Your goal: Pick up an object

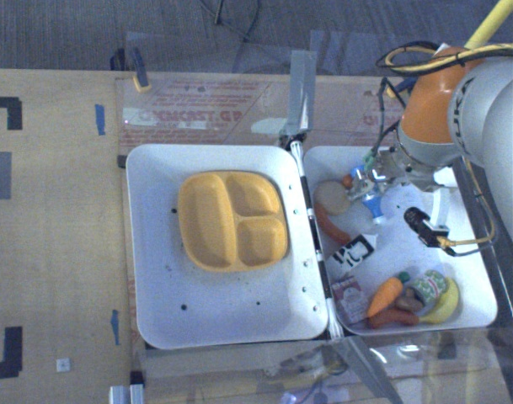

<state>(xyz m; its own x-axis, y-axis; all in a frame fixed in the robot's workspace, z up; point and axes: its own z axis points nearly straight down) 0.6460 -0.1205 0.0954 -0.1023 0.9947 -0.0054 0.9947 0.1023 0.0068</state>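
Camera view: gripper [367, 183] low in right bin [475, 305] near its upper-left corner, just beside a tan disc [330, 197], finger state cannot tell; carrot [384, 297] and banana [446, 303] lie near front edge; yellow divided plate [232, 220] in left bin [155, 301].

Faint red printing runs across a clear plastic sheet [201, 108] lying on the surface behind the left bin, too blurred to read. A small black-and-white card [355, 251] in the right bin carries marks, also unreadable.
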